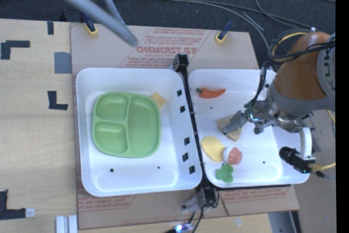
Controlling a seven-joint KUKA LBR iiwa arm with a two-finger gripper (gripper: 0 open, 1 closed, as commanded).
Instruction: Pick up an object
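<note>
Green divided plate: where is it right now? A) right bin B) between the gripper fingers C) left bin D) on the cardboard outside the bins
C: the green divided plate lies flat in the left bin, beside a small yellow piece, while the gripper is over in the right bin by a tan piece.

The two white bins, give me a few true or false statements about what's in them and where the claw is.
1. The green divided plate lies in the left bin. True.
2. The carrot lies in the left bin. False: it is in the right bin.
3. The claw is over the right bin. True.
4. The broccoli sits on the green plate. False: it is at the right bin's near edge.
</note>
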